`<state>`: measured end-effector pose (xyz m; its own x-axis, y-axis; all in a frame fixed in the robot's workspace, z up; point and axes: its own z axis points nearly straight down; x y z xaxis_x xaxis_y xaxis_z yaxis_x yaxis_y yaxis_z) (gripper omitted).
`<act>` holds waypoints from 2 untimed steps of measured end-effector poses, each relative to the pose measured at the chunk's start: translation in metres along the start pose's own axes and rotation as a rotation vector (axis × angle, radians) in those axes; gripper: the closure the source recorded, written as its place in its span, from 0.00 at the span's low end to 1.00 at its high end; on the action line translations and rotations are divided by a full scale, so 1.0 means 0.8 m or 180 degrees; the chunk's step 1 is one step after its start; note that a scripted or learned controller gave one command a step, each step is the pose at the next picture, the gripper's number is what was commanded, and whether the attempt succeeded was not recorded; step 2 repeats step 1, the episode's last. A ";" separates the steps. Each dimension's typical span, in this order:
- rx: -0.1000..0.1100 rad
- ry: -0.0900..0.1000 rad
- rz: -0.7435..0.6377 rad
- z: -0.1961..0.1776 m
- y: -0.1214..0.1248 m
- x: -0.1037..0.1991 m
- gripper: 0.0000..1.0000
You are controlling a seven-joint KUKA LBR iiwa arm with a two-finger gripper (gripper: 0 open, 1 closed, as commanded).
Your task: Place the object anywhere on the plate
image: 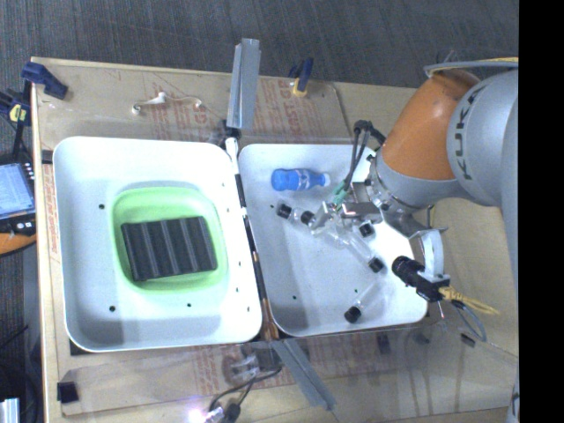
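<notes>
Lying flat: bottle [298, 180], long axis left-right, blue end left | end effector [339, 211]: grip state unclear | plate [167, 203] left bin

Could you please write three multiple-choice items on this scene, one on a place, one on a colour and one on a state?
1. Where does the green plate lie?
A. In the left bin
B. In the right bin
C. On the bare bench

2. What colour is the cap end of the bottle in the right bin?
A. Red
B. Blue
C. Yellow

3. What rests on the plate?
A. The bottle
B. The gripper
C. A dark ribbed slab

Answers:
1. A, since the plate sits inside the left bin.
2. B, since that end of the bottle is plainly blue.
3. C, since the dark ribbed slab covers the plate's middle, while the bottle lies beside the gripper in the right bin.
</notes>
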<state>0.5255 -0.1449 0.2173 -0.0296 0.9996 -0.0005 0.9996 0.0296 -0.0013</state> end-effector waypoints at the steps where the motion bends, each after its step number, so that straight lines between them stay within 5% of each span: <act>1: 0.0000 0.0000 -0.0001 0.000 0.000 0.000 0.00; 2: 0.0000 0.0000 -0.0001 0.000 0.000 0.000 0.00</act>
